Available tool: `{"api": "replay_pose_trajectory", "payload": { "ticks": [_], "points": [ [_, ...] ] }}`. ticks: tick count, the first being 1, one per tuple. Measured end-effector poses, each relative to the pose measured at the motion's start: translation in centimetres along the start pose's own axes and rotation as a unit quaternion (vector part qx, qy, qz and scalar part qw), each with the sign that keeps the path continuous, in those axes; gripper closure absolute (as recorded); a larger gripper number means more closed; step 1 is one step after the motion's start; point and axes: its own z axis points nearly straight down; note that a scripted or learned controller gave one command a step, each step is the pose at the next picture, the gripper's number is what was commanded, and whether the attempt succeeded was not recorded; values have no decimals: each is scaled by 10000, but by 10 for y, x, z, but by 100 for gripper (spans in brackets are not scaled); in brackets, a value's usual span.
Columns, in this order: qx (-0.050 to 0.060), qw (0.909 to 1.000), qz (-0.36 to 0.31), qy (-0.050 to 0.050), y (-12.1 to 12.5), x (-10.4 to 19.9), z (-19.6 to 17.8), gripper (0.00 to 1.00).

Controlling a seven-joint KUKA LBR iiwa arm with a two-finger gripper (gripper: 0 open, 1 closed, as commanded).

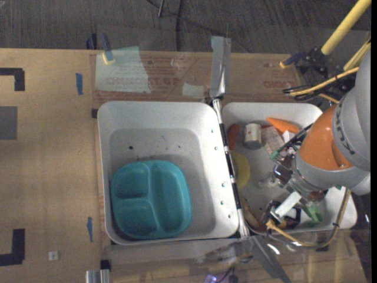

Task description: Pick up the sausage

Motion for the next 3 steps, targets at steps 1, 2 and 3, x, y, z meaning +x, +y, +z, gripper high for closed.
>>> {"api": "replay_pose_trajectory", "payload": {
  "ticks": [1,2,3],
  "points": [
    [48,9804,1971,-28,65,36,3,0],
    [43,9722,2341,2,15,-19,0,0],
    [254,9491,3138,58,73,-81,1,0]
  ]
}}
